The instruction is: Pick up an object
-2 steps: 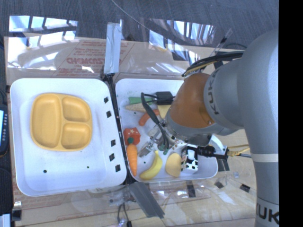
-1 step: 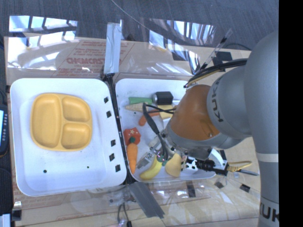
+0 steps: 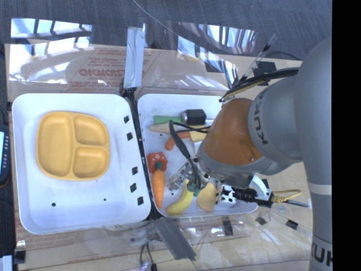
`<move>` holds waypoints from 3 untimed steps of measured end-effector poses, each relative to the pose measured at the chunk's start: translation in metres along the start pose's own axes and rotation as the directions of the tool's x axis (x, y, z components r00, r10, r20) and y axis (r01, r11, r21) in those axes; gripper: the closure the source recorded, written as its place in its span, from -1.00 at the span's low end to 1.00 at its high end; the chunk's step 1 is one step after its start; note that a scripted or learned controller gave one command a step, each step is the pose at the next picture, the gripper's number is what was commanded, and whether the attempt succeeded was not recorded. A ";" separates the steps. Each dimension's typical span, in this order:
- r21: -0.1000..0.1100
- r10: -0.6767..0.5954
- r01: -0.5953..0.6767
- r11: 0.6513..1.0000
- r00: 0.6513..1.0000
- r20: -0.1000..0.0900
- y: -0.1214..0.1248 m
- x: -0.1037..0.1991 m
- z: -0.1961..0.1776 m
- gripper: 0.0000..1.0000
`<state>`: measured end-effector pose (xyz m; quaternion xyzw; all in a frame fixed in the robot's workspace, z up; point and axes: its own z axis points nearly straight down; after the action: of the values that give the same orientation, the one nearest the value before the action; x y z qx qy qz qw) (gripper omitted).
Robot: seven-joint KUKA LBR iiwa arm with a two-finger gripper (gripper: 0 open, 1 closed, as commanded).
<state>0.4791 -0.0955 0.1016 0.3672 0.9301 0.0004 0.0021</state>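
While the arm [image 3: 271, 134] leans low over the right bin [image 3: 148, 112], its claw [image 3: 192, 180] sits at that bin's 6 o'clock amid banana [image 3: 179, 203], carrot [image 3: 158, 188] and pear [image 3: 207, 197], presumably lowered to grab one; claw state: cannot tell.

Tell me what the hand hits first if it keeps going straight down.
Likely the banana, which lies right under the hand in the right bin, beside the carrot. Depth is unclear from this slanted view.
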 end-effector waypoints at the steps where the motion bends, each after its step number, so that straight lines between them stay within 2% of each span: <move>1: 0.003 0.058 -0.058 0.998 0.998 -0.004 0.028 -0.030 -0.002 1.00; 2: -0.003 0.135 -0.135 0.991 0.991 0.003 0.078 -0.061 -0.112 1.00; 3: 0.003 0.253 -0.253 0.967 0.967 -0.003 0.071 -0.012 -0.138 1.00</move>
<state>0.5361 -0.0513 0.2401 0.4830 0.8756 -0.0001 -0.0003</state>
